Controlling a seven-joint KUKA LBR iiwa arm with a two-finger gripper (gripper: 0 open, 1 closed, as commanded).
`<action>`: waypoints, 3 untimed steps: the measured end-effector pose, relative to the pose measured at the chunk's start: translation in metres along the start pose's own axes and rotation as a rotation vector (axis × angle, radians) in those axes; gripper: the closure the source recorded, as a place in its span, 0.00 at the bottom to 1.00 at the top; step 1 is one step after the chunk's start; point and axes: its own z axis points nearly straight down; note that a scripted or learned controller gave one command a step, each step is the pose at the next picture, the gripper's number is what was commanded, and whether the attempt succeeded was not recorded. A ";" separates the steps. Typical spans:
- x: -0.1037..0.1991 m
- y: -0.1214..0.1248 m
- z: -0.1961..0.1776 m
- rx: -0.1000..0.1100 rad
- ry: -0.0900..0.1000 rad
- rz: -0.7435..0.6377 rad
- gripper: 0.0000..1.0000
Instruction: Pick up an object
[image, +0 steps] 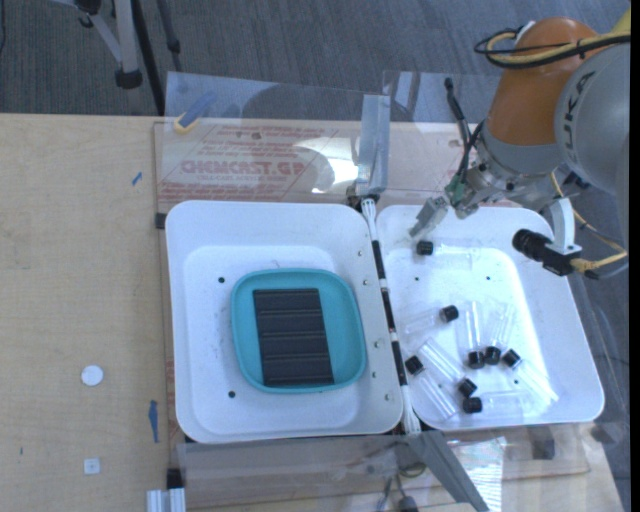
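Bench (70, 250): clear vials (470, 350) (faint) in right bin (570, 330)

Clear vials (470, 345) with black caps, lying scattered flat across right bin (570, 330) floor.

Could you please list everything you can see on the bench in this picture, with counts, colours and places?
White bins: two, side by side on the bench.
Teal tray: one, in the left bin, with a dark ribbed insert.
Clear tubes with black caps: several, exact count unclear, scattered in the right bin, mostly its near half.
Clear plastic sheet: one, red lettering, behind the bins.
White disc: one, on the wooden benchtop, far left.
Arm: grey and orange, upper right.
Gripper: over the right bin's far left corner.
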 end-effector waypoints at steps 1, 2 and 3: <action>-0.011 -0.032 0.075 -0.023 -0.015 0.013 0.00; -0.012 -0.105 0.060 0.002 0.003 -0.128 0.00; -0.006 -0.209 0.098 0.000 0.000 -0.130 0.00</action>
